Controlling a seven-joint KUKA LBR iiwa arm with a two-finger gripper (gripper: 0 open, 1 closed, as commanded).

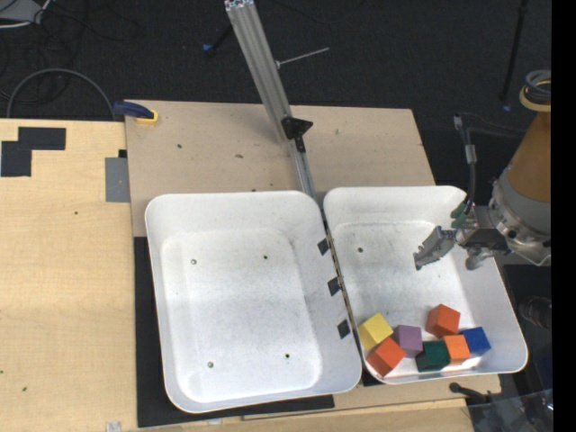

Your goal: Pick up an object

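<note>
The pincer point(447, 250) hangs over the upper right part of the right bin point(396, 201) with its two fingers spread apart and nothing between them, one finger point(429, 250) slanting down to the left and clear of every block. The arm point(531, 183) enters from the right edge, its orange band above the grey wrist, with the wrist canted toward the bin's middle. The blocks lie clustered in the bin's near corner, well apart from the pincer: a yellow block point(375, 328), an orange block point(388, 356), a purple block point(409, 337), a green block point(433, 355), a red block point(443, 319) and a blue block point(475, 339); the left bin point(180, 214) sits beside it on the tabletop point(216, 142).
</note>
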